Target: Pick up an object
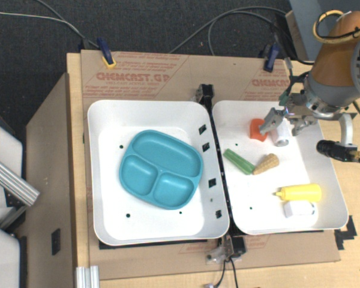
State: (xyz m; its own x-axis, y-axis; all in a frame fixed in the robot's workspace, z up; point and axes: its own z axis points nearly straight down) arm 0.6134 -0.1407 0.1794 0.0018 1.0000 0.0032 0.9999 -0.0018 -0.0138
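The right bin (324,221) holds a red block (257,129) at the back, a green stick (238,161), a tan cone (266,164), a yellow piece (299,191) and a white piece (299,209) toward the front. My gripper (284,127) hangs low over the bin's back part, just right of the red block. It is open, and one finger (269,122) reaches close to the block's right edge. A small white cylinder (281,139) sits right under the gripper; I cannot tell whether it touches a finger.
A blue divided plate (161,169) lies in the left bin (108,209). A black divider with clips (211,155) runs between the two bins. Cardboard (138,71) lines the bench behind them.
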